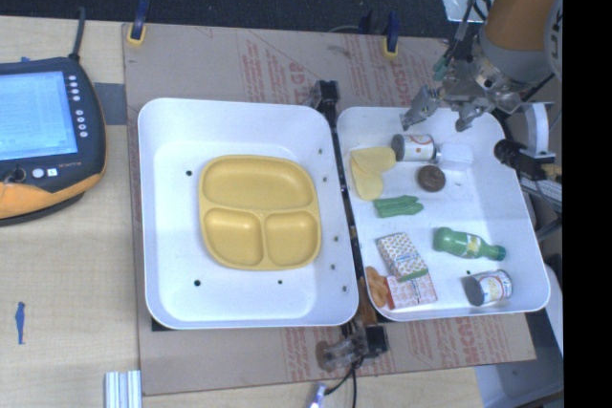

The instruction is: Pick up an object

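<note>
The end effector (pixel 443 113) hovers at upper right of the frame over the right bin (pixel 529 234), fingers spread apart and holding nothing. Just below it lies a small can (pixel 415 148). The left bin (pixel 167 205) holds a yellow tray (pixel 259 210).

A control tablet (pixel 43 134) lies left of the bins — two clamps (pixel 139 20) behind.

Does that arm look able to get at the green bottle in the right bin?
Probably yes. The green bottle lies on its side with open floor around it, nothing on top, and the gripper hangs over the same bin.
</note>
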Controlling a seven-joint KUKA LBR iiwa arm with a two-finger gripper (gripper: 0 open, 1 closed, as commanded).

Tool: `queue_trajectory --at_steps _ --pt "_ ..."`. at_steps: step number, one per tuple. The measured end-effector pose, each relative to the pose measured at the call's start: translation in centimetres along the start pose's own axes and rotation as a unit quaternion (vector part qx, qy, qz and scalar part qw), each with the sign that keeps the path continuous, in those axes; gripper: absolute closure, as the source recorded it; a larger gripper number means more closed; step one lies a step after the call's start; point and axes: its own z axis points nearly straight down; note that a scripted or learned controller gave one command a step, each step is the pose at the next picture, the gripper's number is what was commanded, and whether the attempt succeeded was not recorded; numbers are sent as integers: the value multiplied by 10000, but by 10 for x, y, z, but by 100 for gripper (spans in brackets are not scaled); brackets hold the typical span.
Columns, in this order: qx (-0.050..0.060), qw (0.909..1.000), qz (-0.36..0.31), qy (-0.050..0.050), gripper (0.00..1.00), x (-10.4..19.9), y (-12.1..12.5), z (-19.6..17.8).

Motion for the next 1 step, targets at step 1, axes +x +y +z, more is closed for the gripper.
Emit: queue_trajectory --at_steps 1 --pt "11 10000 1 -9 0 -29 6 89"
